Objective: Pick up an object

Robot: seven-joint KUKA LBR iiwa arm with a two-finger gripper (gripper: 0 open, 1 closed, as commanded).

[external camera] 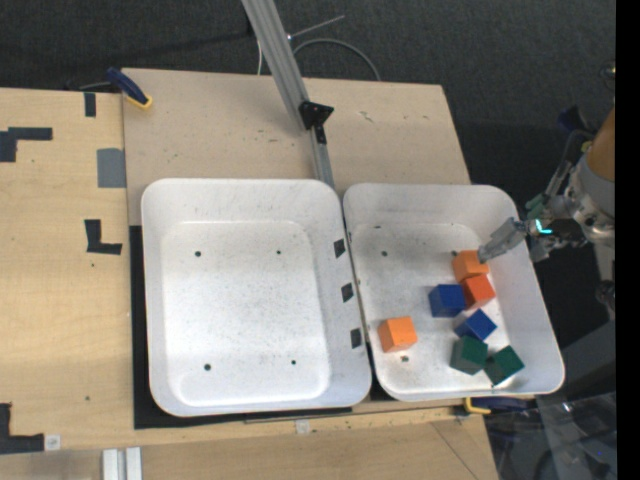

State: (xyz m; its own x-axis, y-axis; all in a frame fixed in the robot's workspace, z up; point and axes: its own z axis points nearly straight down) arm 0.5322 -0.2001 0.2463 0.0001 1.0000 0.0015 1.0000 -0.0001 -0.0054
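Several small blocks lie in the right bin (420, 208), mostly toward its right side. Two orange blocks (467, 264) (480, 288) touch each other just below the gripper (497, 241). A blue block (446, 300) and a second blue block (480, 324) sit under them. Two dark green blocks (467, 354) (504, 364) rest near the front right corner. A lone orange block (398, 333) sits apart to the left. The gripper hangs over the bin's right part, its tip just above the upper orange block, and the arm comes in from the right.
The left bin (240, 193) adjoins the right one. A slanted metal pole (285, 58) rises behind the bins, with a thin cable (340, 48) beside it. A blue and yellow clamp (130, 86) lies at the bench's back left.
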